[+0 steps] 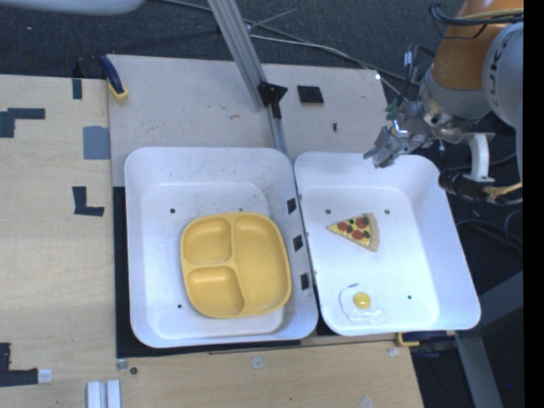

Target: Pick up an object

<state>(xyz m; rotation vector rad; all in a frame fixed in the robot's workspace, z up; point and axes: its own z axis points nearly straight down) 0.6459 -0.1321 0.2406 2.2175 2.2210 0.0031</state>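
A pizza slice (356,230) lies near the middle of the right bin (433,228). Toward that bin's front sits a fried egg (360,303). My gripper (385,155) hangs over the right bin's back rim, up and to the right of the pizza slice and well apart from it. I see nothing held at its tips. A yellow divided plate (235,263) rests in the left bin (153,228).
A slanted metal pole (246,49) crosses the bench behind the bins. Black clips (294,243) line the seam between the two bins. Cables (476,185) hang beside the right bin's right wall.
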